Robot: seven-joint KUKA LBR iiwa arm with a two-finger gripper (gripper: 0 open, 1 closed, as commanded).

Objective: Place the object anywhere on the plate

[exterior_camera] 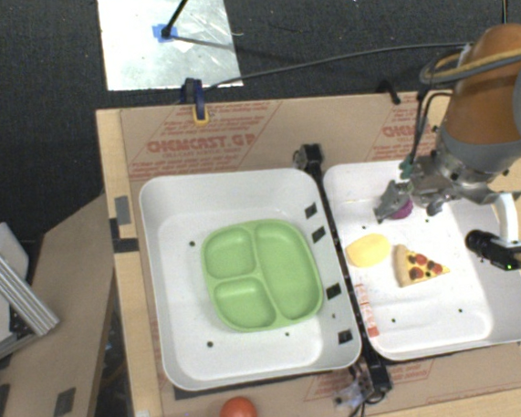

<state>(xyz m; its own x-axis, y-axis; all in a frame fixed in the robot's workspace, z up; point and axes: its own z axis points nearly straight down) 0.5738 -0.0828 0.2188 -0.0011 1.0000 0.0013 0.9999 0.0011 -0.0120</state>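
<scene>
Overhead, we saw the gripper [396,203] hanging over the upper left part of the right bin [500,317], its grey fingers pointing toward the divide between the two bins. A small purple object [403,206] showed right at the fingertips, but we could not tell whether the fingers were closed on it or merely in front of it, nor how wide they stood. The arm [492,89], with its orange band, entered from the right and covered the bin's upper right corner. Just below the gripper, apart from it, lay a yellow piece [368,250] near the bin's left wall, and just beside that, to the right, a toy pizza slice [417,266]. A black fitting [492,249] sat near the right rim. The lower half of the right bin's floor was bare white. In the left bin [169,258] the green plate [261,274], divided into three compartments, sat roughly in the middle with white floor on all sides, widest above it. We noted black clips along the shared edge of the bins, and a red ball [237,416] on the bench below the left bin, outside both.
</scene>
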